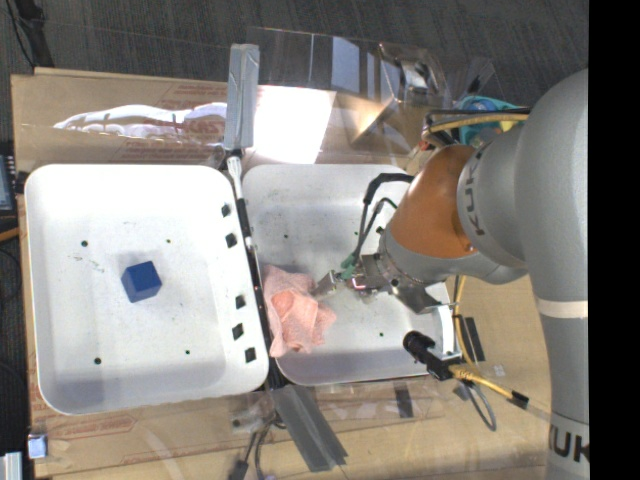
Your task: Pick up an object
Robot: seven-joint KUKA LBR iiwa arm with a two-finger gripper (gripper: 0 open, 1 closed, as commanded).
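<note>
The gripper [330, 285], jaw state impossible to tell, sits beside the pink cloth [294, 313] in the right bin [300, 193]; the blue cube [141, 280] lies in the left bin [60, 298].

Blue cube [142, 280] — pink cloth [296, 314]

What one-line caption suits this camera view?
Gripper beside pink cloth in right bin; blue cube in left bin.

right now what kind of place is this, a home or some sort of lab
Most likely a robot lab or test bench, not a home. A big grey and orange arm reaches over two white bins set on cardboard, with loose cables beside them. Test items lie inside: a blue cube and a pink cloth.
</note>
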